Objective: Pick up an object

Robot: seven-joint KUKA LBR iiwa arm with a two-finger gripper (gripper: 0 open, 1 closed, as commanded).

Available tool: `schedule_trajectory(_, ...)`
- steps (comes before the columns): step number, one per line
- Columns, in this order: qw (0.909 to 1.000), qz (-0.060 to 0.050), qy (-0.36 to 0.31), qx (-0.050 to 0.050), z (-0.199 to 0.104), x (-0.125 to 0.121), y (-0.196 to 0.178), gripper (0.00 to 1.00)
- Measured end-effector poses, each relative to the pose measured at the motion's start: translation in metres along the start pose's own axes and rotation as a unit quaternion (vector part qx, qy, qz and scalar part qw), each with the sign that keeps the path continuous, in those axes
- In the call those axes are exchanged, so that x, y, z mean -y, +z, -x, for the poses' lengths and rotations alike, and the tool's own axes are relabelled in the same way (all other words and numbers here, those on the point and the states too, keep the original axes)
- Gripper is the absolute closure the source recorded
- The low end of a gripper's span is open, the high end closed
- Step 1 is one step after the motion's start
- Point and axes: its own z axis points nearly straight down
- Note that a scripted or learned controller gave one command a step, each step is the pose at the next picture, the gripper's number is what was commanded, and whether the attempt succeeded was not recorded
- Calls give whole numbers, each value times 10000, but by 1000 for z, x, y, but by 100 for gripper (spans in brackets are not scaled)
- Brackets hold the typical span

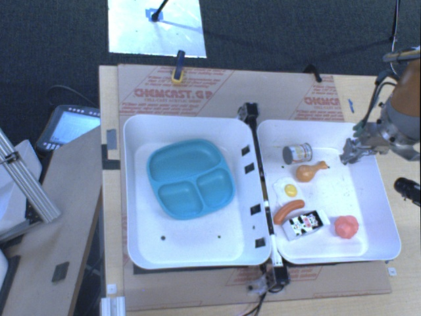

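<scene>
Gripper (350, 151) sat at right bin's (385, 196) far-right edge, couldn't tell its opening from my feed, nothing visibly held; can (297, 153), pear (309, 171), sausage (289, 210) unpicked.

You're looking at a grey KUKA arm (402, 120) with that orange band (409, 83) sitting just above the wrist. Out at the tip, the gripper (350, 151) is darker metal, kinda boxy. Thin dark cables loop along the side behind it.

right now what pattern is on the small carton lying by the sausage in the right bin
Black and white cow-like patches on the small rectangular carton, seen in the camera view.
</scene>
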Motion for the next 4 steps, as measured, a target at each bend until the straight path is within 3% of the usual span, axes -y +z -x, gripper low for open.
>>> schedule_trajectory(1, 10000, -16, 2, -5, 0, -1, -30, 100)
schedule_trajectory(4, 10000, -23, -23, -17, -153, -33, -31, 100)
